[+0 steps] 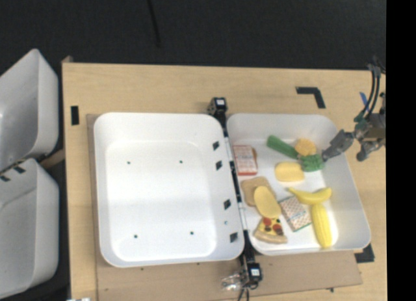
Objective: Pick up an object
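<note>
The right bin (344,228) holds several toy foods. A green piece (283,145) lies beside a small yellow lump (305,145), with a pale yellow block (289,171) just below. A banana (312,196) and a long yellow piece (323,225) lie towards the front right. A pizza slice (270,230), a checked cracker (294,214), a brown slice (250,186) under a yellow oval (266,201), and a red-and-white packet (244,159) fill the left side. My gripper (347,151) hangs over the bin's right rim, open, with nothing between its fingers. Its left finger (337,143) points at the green piece's end.
The left bin (110,163) adjoins the right one along a clipped divider (229,176). White boxes (23,163) stand off the bench's left side. Bare wooden bench (195,88) runs behind both bins.
</note>
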